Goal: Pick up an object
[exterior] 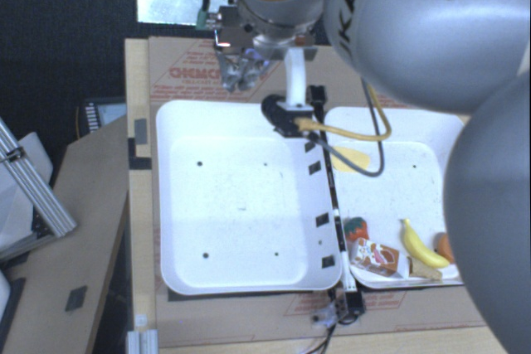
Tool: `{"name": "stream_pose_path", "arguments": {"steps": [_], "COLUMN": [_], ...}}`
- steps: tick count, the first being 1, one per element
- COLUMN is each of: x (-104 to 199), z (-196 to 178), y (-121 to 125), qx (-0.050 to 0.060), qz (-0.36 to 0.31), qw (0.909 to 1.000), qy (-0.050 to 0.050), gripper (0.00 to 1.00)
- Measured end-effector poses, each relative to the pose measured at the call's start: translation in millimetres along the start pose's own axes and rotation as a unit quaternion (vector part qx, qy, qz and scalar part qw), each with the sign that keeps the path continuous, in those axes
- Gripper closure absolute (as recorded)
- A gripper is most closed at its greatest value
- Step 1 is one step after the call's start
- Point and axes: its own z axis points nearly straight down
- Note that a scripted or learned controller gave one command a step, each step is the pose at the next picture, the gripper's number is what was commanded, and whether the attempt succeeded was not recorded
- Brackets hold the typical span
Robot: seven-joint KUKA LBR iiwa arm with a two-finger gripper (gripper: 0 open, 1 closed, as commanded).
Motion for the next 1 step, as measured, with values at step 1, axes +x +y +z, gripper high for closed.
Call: {"name": "stream_pose_path", "arguments": {"steps": [1], "x": [-70.1], "z": [79.8], "y": [33.6], "qx": [0.005], "qz": [0.007], "qw": [1.0], "qy": [-0.003], "gripper": [1.0]}}
